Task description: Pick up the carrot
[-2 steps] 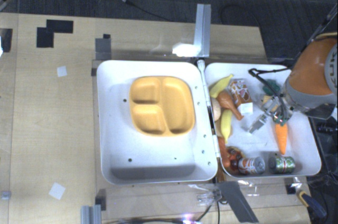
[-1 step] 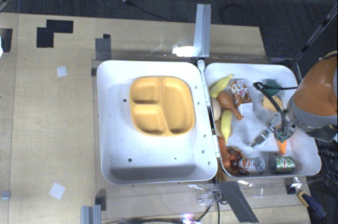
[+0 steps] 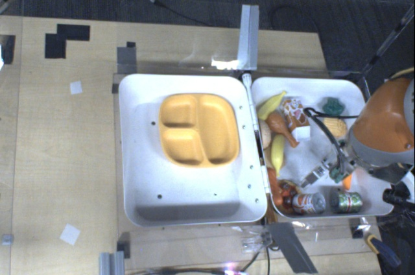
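Carrot (image 3: 275,190): right bin (image 3: 363,93), near-left corner, along left wall; long axis approx. near-far. Lies left of gripper (image 3: 319,174), slightly nearer. Gripper state: cannot tell. Adj.: banana (image 3: 277,154) just beyond, can (image 3: 305,203) touching at right, partly in the way. 2nd can (image 3: 349,202) near the arm.

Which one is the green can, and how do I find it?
Look in the right white bin, along its near edge. Two cans lie there side by side. The green can is the one farther right; its neighbour is silvery with a red label.
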Robot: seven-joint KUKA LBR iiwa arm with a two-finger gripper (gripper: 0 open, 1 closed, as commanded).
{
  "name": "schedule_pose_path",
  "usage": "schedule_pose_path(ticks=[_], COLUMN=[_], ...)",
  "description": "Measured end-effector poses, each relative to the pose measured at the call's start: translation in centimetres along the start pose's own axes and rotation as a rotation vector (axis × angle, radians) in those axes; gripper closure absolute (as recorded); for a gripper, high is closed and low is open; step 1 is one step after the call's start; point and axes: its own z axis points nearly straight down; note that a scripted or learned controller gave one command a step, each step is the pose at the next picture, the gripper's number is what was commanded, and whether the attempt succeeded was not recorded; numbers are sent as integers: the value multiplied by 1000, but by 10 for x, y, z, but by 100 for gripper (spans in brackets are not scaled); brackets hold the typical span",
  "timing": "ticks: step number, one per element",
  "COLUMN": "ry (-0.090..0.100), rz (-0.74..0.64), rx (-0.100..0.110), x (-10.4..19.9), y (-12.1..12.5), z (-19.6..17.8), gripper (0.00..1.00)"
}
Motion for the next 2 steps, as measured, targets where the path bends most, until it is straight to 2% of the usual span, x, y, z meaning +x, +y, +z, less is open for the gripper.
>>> schedule_pose_path(ticks=[1, 2], ry=[-3, 11], rz=[-11, -217], rx=[-6, 4], x=[-1, 8], y=[4, 3], z=[-12, -5], gripper=[100, 100])
